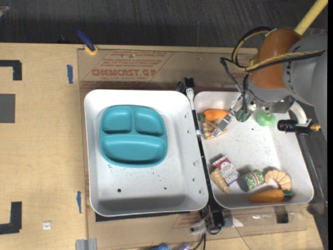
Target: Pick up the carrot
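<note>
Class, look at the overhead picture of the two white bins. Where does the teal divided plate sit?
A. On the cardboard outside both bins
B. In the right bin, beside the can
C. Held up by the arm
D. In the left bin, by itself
D: the teal divided plate lies flat in the left bin, while the toy foods, such as the can, are in the right bin.
</note>
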`<state>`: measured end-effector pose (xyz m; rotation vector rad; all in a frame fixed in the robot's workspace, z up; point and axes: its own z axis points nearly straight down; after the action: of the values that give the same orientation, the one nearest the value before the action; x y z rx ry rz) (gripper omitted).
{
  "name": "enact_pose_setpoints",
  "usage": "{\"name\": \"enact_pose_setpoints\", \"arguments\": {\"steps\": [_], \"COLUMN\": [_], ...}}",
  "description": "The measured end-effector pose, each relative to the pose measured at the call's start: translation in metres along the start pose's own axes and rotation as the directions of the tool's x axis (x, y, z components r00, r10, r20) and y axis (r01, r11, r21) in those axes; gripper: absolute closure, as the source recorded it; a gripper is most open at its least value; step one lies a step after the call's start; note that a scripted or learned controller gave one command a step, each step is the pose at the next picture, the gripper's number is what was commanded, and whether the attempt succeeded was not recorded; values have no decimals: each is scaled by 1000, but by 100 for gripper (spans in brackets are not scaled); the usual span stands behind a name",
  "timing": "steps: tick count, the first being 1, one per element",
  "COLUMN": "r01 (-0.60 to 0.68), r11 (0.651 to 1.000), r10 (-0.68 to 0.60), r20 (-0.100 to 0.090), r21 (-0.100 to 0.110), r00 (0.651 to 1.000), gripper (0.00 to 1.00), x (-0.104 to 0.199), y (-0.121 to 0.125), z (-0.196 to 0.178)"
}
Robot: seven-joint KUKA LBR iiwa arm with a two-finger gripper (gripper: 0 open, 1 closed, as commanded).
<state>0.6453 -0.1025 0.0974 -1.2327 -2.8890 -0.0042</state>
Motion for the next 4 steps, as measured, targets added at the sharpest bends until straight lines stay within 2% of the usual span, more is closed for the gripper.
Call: {"name": "enact_pose_setpoints", "arguments": {"steps": [1, 2, 3, 4], "r01": [-97, -376, -541, -750], "r11": [995, 927, 841, 660], "r10": [97, 376, 541, 751], "r20": [-12, 3, 9, 0], "r21": [20, -9, 9, 36], "r00": [995, 927, 841, 660], "gripper": [0, 0, 0, 0], "x": [-5, -8, -19, -10], "y": [9, 12, 11, 11], "z": [3, 0, 3, 7]}}
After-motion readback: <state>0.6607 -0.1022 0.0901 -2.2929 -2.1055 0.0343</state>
